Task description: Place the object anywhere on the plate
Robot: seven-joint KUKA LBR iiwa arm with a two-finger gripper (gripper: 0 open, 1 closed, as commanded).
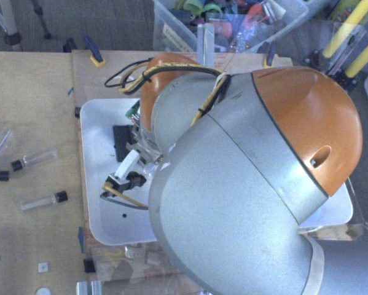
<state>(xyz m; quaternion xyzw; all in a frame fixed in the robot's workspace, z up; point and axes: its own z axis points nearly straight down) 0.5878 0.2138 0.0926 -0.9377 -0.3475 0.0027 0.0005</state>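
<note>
Arm (251, 183) reaches in from 3 o'clock and covers most of both bins. Gripper (139, 147) sits low over the left bin (96, 165), toward its 12 o'clock half. Cannot tell whether it is spread or closed, as the wrist hides it.

Likely task object is a black slab (121, 141), lying flat on the bin floor just at the gripper's 9 o'clock, close to it or touching. Dark, matte, roughly rectangular, with its edges partly hidden. Nothing is visibly pinched.

Step, by my reading: the pick, with the grasp not confirmed. The next move calls for a sure hold on the slab, a lift clear of the bin wall, then a carry to the plate, whose place I cannot tell from here.

Vials (39, 158) lie on the surface (30, 103) at 9 o'clock.
</note>
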